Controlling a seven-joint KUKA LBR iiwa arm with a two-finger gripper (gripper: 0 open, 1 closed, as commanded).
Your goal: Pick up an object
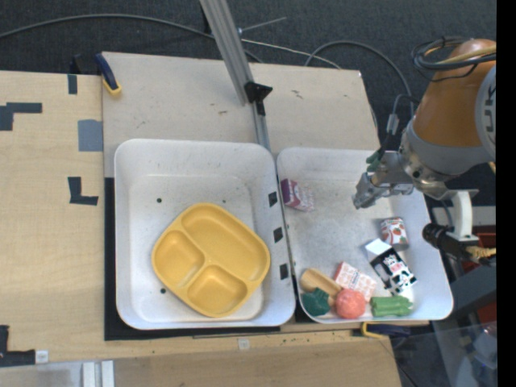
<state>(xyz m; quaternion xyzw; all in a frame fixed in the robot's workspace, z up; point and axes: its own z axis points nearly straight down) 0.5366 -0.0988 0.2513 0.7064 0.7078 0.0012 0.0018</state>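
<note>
- Gripper (367, 193) hovered over the right bin (322, 161), well above the toy pile; we couldn't tell its state.
- We judged the lone purple carton (297, 194), left of the gripper, easiest: descend square.

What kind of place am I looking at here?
Probably a robotics lab test bench: a robot arm reaches over two white bins, one holding a yellow tray, the other small toy items.

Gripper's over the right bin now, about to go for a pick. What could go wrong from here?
1. The gripper hangs over bare floor of the right bin; a straight descent would likely close on nothing.
2. The toys crowd the bin's near corner: the pink ball touches the green block, so a grab there could catch two or slip.
3. The small purple carton lies near the bin wall, leaving little finger room.
</note>
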